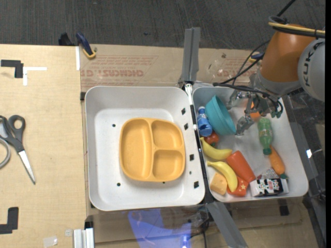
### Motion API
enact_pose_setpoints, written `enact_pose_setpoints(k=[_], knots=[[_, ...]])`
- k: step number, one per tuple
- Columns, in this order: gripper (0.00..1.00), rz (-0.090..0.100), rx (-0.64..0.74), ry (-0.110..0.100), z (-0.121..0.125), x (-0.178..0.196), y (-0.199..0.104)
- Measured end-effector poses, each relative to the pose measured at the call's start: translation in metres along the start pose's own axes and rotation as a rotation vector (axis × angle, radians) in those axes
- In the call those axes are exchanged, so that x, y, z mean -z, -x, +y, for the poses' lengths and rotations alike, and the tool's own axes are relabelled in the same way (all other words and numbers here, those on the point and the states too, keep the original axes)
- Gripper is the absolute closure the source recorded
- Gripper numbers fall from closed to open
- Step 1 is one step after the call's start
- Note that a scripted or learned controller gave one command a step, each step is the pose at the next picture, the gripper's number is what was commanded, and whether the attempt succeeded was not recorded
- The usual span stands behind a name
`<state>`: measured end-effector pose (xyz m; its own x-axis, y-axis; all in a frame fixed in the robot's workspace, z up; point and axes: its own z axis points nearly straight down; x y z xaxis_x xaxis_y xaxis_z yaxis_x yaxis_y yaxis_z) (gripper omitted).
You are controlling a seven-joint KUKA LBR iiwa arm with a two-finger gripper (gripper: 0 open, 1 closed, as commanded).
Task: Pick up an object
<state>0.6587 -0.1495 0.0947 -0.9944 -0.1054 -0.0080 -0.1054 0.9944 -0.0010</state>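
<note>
Far left of the yellow divided plate [152, 150], on the pale wooden table [41, 138]: grey-handled scissors [18, 141], plus black tape marks. Above and left of the plate, a blue-and-yellow clamp [85, 44] at the edge of a cardboard sheet [129, 66] printed with red lettering, mirrored and too faint to read. Around the plate, the left white bin [95, 149], plate centred in it.

Right of the plate, past the divider, the right bin [299, 154]: a blue bottle [204, 122] against the near wall, a teal bowl [220, 113] tilted on edge beside it, two bananas [223, 164] below, an orange-red pepper-like piece [242, 170], a yellowish wedge [218, 184]. Further right, a green bottle [265, 133], a small orange carrot shape [277, 161], and a black-and-white printed box [269, 186], print too small to read.

Above the green bottle, the tool [247, 119] lowered into the bin just right of the teal bowl, cables crowding it; open or closed cannot be told, nothing visibly gripped. Beyond it, the orange band [282, 58] of the arm, with part of the letters "KU" on the grey casing.
</note>
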Motion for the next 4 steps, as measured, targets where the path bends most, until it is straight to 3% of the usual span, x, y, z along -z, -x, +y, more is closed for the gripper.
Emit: enact_pose_setpoints(k=[1,2,3,4], knots=[[0.00,0.003,0.050,-0.006,-0.049,0.000,-0.073],[0.00,-0.002,0.029,-0.002,-0.032,0.000,-0.015],[0.00,-0.002,-0.145,-0.002,-0.068,0.001,-0.004],[1.00,-0.010,-0.143,-0.005,-0.068,0.013,-0.002]])
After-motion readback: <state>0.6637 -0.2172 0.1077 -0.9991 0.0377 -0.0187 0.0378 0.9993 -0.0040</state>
